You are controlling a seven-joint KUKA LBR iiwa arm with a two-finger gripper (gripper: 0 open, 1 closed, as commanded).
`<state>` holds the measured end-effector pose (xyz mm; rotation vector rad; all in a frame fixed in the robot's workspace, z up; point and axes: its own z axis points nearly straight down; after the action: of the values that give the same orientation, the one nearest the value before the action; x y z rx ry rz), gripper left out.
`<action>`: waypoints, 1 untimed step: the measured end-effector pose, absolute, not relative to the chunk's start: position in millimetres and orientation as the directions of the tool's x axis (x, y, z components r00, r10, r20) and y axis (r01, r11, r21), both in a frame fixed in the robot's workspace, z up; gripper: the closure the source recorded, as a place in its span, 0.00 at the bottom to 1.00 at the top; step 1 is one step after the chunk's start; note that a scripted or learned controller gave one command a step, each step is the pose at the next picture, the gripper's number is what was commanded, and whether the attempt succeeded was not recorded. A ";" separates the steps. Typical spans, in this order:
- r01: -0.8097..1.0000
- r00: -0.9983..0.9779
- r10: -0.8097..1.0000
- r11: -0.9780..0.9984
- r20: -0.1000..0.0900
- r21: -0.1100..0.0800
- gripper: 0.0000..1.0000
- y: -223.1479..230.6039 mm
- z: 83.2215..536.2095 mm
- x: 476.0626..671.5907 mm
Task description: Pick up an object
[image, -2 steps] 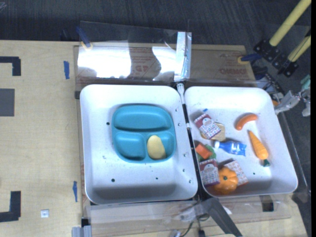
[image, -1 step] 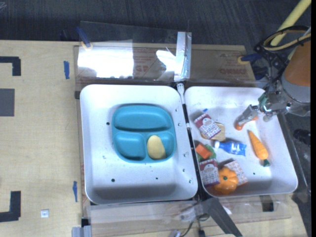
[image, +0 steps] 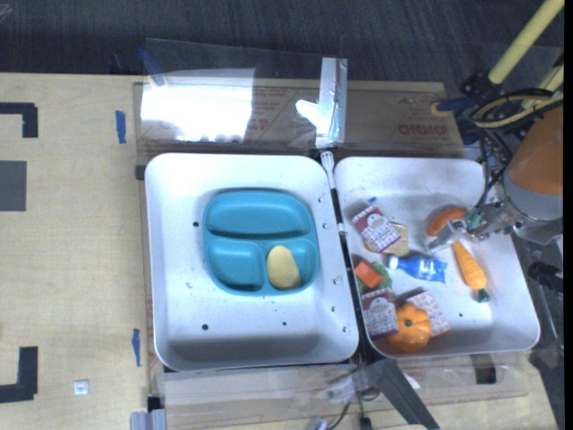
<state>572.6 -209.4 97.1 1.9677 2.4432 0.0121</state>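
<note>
Carrot [image: 470,270], orange with a green tip, lies just below the gripper [image: 461,228]; jaws' state unclear.

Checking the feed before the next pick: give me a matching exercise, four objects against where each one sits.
Objects:
1. yellow potato-shaped toy
2. carrot
3. small pumpkin
4. blue tube

Places:
A. front of the right bin, near its front wall
B. lower right compartment of the blue tray, left bin
C. right side of the right bin, just below the gripper
D. middle of the right bin

Pairs: 1-B, 2-C, 3-A, 4-D
</note>
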 end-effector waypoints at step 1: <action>0.966 -0.257 0.966 0.257 0.008 0.007 0.00 -209.9 88.3 576.4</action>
<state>576.4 -209.9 88.3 1.9159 2.4919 0.0162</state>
